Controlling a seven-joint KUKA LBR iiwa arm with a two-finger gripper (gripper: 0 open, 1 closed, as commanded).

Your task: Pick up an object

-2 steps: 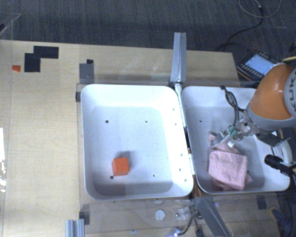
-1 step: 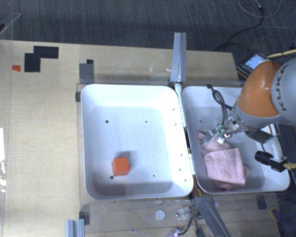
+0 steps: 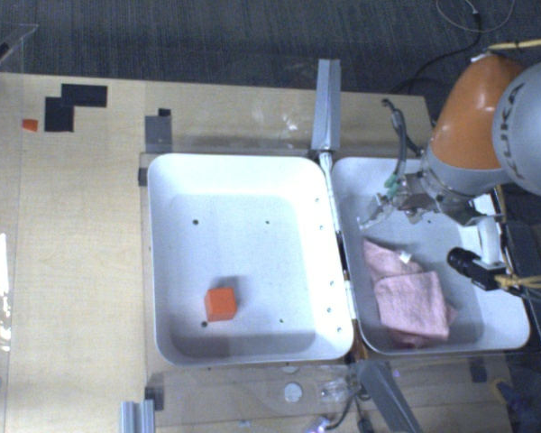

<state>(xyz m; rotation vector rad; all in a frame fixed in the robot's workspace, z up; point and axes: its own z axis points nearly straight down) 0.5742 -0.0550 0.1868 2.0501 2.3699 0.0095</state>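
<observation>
A small orange cube (image 3: 221,304) lies on the floor of the left bin (image 3: 171,242), toward its front left. A crumpled pink cloth (image 3: 408,298) lies in the front half of the right bin (image 3: 514,327). My gripper (image 3: 384,209) hangs over the back half of the right bin, just beyond the cloth's far edge and near the divider between the bins. Nothing shows in its grasp. The grey arm with its orange band (image 3: 469,115) reaches in from the right above it.
A grey metal post (image 3: 326,106) stands behind the seam between the bins. Black and orange markers (image 3: 68,106) sit on the wooden bench at the back left. Cables and a black fitting (image 3: 473,267) hang off the wrist over the right bin's right side.
</observation>
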